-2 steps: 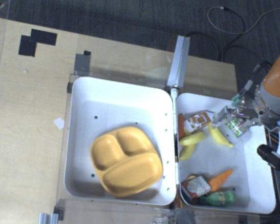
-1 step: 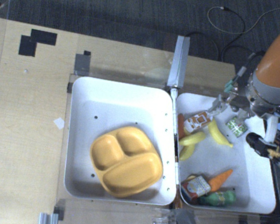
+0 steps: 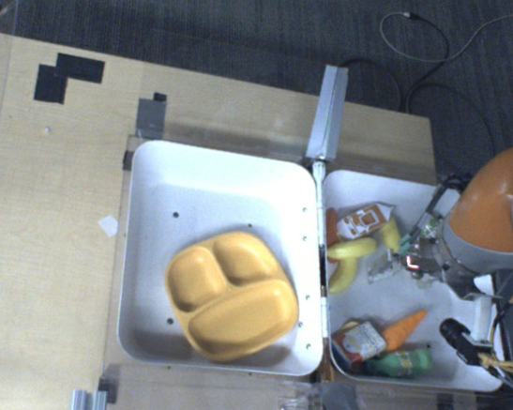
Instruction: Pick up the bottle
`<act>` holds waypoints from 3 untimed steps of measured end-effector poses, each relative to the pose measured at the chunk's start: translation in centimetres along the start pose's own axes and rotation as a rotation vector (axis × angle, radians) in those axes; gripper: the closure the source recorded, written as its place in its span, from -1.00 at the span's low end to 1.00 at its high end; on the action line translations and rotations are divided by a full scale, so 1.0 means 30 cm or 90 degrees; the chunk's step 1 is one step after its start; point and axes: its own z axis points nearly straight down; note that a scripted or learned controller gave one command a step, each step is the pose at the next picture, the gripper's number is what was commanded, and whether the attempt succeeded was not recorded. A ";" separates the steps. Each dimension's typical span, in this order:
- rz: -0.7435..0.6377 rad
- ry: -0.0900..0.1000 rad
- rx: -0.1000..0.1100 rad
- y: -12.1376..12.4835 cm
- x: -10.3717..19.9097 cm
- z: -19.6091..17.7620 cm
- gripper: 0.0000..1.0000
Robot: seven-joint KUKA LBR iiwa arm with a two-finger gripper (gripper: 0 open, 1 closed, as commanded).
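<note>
Green plastic, lying on its side, the bottle [image 3: 400, 363] rests along the near wall of the right bin [image 3: 429, 193], just beside a carrot [image 3: 401, 330] and touching a small carton [image 3: 361, 340] at its left end. It looks light, stiff and smooth, so it may roll or slip; a hold across the middle of its body, jaws straddling its width, seems safest. Room is tight: the bin wall crowds one side and the carrot the other, with more open floor toward the bin's middle. Further back, the claw [image 3: 410, 259] hangs over the bin near a banana [image 3: 351, 260], well apart from the bottle; whether its jaws are apart or together cannot be told. Yellow tray [image 3: 233, 293] fills the left bin [image 3: 145, 259] on the worktop [image 3: 42, 245].
</note>
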 end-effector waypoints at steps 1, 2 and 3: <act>-0.067 -0.001 -0.003 0.163 -0.116 -0.389 -1.00; -0.070 -0.001 -0.006 0.170 -0.113 -0.426 1.00; -0.072 -0.002 -0.003 0.060 -0.244 -0.749 1.00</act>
